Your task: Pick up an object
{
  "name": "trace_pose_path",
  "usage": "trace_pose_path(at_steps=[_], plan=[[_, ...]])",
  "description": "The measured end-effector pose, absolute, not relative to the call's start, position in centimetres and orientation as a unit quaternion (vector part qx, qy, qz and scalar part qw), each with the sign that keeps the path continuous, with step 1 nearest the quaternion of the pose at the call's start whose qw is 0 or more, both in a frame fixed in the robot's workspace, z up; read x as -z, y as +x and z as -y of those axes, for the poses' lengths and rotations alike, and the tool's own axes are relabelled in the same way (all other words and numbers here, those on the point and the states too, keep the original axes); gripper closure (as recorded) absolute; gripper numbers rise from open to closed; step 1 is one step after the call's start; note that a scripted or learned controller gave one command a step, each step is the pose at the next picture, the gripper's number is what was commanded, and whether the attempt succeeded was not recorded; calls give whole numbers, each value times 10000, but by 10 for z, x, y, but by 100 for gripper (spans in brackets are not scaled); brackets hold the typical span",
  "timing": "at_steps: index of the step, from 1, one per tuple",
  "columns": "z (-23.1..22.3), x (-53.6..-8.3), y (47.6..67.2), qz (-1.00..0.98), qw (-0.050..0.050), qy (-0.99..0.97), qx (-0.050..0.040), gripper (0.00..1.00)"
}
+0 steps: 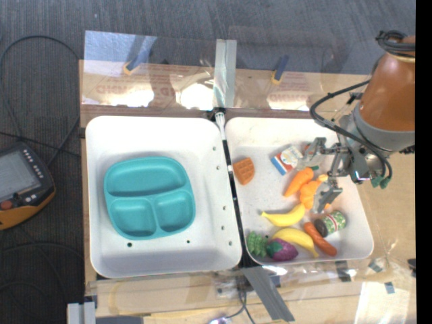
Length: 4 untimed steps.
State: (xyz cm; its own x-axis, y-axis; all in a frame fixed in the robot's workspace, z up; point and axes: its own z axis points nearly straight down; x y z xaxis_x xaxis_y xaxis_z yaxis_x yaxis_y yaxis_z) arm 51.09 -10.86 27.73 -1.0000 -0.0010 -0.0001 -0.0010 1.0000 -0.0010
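Observation:
The right bin (351, 248) holds several toy foods. Among them are an orange waffle-like piece (244, 170), a white, red and blue carton (288, 158), an orange carrot (299, 180), two bananas (286, 216), a green can (331, 222), a red sausage (320, 239), broccoli (256, 243) and a purple eggplant (283, 250). My gripper (322, 172) hangs over the right half of this bin. It is open, with one finger near the carton and the other just above the can. An orange piece (309, 193) lies beside the lower finger, and nothing is held between the fingers.
The left bin (101, 248) carries a teal divided plate (149, 196). A raised rim (229, 181) separates the two bins. The arm's orange band (391, 93) and cables overhang the right bin's far right corner. A handheld controller (20, 181) lies off the bench at the left.

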Motion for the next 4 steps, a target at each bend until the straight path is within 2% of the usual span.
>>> trace_pose_path(at_steps=[1, 2, 3, 4], plan=[[138, -94, 497, -10000, 24, -32, 11, 0], [138, -101, 497, -10000, 12, -39, 22, 100], [138, -103, 499, -10000, 48, -42, 28, 0], [137, -110, 499, -10000, 22, -43, 34, 100]])
